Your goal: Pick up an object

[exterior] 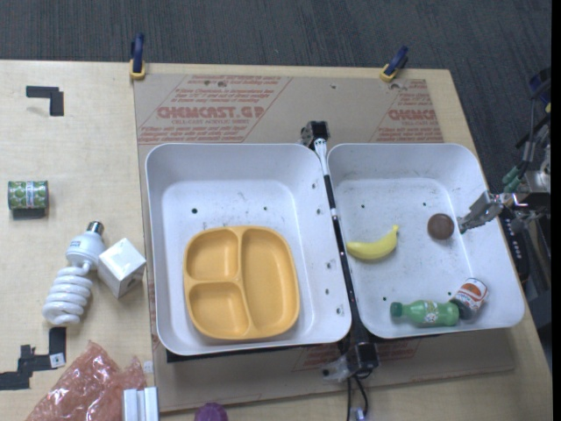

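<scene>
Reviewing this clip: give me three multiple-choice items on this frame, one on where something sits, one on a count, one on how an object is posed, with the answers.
1. Where is the yellow divided plate?
A. in the left bin
B. in the right bin
C. on the bench outside the bins

2. How many compartments does that plate have?
A. two
B. three
C. five

3. How is the green bottle posed?
A. standing upright
B. lying on its side
C. leaning on the banana

Answers:
1 A: the yellow divided plate rests on the floor of the left bin.
2 B: it has two small wells on its left and one long one on its right.
3 B: the green bottle lies flat near the front wall of the right bin, apart from the banana.
</scene>
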